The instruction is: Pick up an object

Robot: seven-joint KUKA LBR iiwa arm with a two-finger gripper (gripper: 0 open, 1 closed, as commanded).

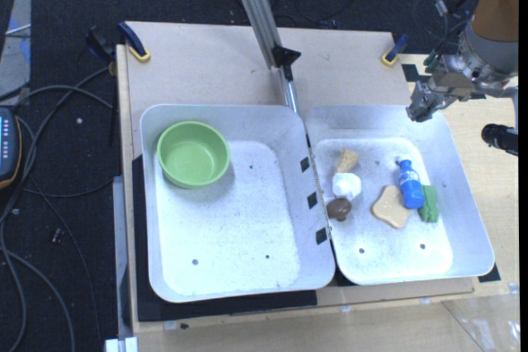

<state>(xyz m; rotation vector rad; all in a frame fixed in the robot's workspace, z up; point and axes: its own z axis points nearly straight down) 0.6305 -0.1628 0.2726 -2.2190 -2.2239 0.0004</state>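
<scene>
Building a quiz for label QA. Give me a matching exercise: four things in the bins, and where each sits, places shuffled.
Things:
1. green bowl
2. blue bottle
3. brown lump
4. tool

Places:
A. right bin, lying between the toast-shaped piece and the green piece
B. above the right bin's far right corner
C. left bin, far left corner
D. right bin, near its left wall, just below the white ball

Pairs: 1-C, 2-A, 3-D, 4-B
</scene>
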